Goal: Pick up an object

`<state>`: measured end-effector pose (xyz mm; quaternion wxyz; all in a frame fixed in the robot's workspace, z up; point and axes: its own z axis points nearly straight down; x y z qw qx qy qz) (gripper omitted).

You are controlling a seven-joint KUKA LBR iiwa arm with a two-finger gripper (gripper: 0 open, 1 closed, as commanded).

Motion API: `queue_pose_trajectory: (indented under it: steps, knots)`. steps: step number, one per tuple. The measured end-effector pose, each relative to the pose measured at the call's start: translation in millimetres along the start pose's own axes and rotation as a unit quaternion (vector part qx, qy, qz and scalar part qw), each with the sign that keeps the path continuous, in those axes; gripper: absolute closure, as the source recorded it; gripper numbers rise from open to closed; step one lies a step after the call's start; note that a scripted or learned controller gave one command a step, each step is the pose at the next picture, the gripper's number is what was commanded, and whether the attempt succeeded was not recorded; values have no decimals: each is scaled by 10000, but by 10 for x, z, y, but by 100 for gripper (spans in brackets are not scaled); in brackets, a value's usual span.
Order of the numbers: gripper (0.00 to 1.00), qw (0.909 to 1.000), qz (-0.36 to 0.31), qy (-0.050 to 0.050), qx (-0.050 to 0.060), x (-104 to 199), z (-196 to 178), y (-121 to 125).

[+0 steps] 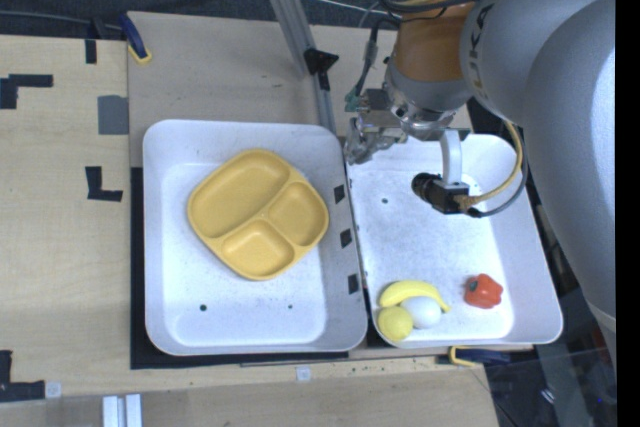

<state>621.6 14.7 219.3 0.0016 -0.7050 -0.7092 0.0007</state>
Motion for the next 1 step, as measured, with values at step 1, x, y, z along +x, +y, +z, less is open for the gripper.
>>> queue_pose_trajectory:
  steps: [1]
  knots:
    - [100, 10000, -14, 4, -9, 647, -58, -35]
